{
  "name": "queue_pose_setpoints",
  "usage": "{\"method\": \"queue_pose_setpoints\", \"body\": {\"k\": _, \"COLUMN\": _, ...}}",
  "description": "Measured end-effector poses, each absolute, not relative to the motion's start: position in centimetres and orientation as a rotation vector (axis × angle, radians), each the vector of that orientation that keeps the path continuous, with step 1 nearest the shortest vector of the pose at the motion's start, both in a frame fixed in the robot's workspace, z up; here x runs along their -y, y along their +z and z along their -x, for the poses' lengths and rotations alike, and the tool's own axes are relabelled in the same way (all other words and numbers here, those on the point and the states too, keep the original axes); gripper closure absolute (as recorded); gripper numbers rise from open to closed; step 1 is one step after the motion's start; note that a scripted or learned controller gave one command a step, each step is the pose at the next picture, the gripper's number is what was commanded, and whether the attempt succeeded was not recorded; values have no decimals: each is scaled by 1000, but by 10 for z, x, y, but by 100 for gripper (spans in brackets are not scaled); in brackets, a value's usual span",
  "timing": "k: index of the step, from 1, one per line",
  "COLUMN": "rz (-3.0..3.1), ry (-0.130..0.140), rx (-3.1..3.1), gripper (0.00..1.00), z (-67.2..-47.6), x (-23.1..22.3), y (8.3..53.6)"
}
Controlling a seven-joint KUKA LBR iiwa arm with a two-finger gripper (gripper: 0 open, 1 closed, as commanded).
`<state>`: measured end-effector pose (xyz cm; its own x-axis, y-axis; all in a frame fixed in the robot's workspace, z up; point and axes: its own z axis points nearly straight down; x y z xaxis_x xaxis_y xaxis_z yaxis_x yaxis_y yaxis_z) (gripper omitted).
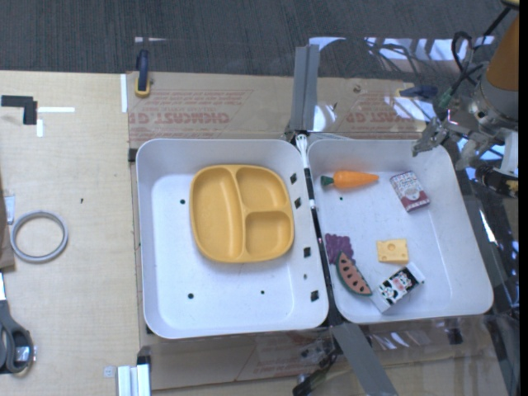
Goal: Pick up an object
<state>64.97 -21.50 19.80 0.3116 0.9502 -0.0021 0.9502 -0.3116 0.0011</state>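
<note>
Right now the toys lie in the right bin (466, 229). A carrot (353, 181) is near the back, and a small red box (410, 191) sits just beside it. A piece of cheese (393, 251) lies in the middle. Near the front are purple grapes (337, 247), a melon slice (353, 275) and a black and white carton (399, 285) that touches the slice. The left bin (165, 287) has a yellow plate (242, 213) with three parts.

All these toys look small and light, I think. The carrot seems hard and smooth, so it may roll or slip; its thick middle looks like the best place to pinch. The cheese is a flat block that lies apart from the rest, so its two side edges should be easy to take. The carton and the slice are so close that grabbing one may push the other.

The gripper (431, 139) hangs over the back right corner of the right bin, well apart from the toys. It is small and mixed up with wires, and I cannot tell how it is set. Most of the arm is cut off at the edge.
</note>
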Motion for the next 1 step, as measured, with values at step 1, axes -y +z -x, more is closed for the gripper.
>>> {"method": "queue_pose_setpoints", "body": {"k": 1, "rz": -2232, "ry": -1, "rx": -2212, "gripper": 0, "z": -611, "x": 212, "y": 113}}
